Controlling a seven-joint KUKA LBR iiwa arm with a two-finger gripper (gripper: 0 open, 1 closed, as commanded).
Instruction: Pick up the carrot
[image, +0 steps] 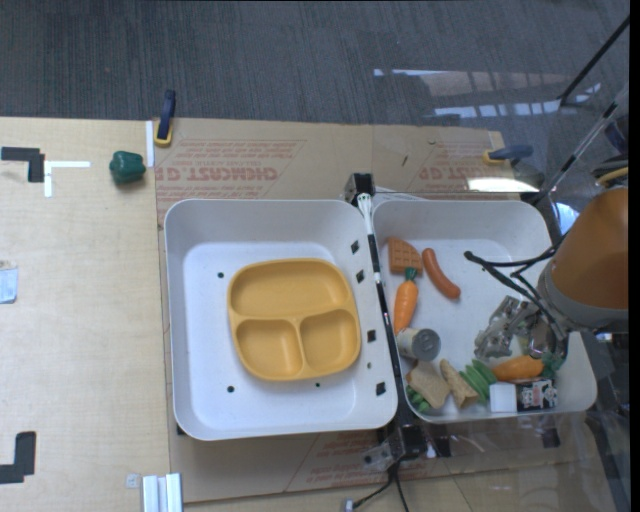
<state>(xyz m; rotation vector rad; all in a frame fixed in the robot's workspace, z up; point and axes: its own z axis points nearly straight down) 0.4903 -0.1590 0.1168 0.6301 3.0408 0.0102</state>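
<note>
Carrot (404, 303) lies apart, left of gripper (515, 335).

Robotics lab test bench

Two white bins (178, 330) sit on a plywood tabletop (70, 330) over taped-down cardboard (300, 160), with clamps (165, 118), loose cables (385, 480) and grey carpet (300, 50) behind; toy food (440, 272) and a yellow divided plate (295, 318) serve as props.

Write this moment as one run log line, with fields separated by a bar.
task: pick up carrot | carrot: lying in right bin, by its left wall | gripper: low over right bin, apart from carrot | grasp: not yet done
</note>
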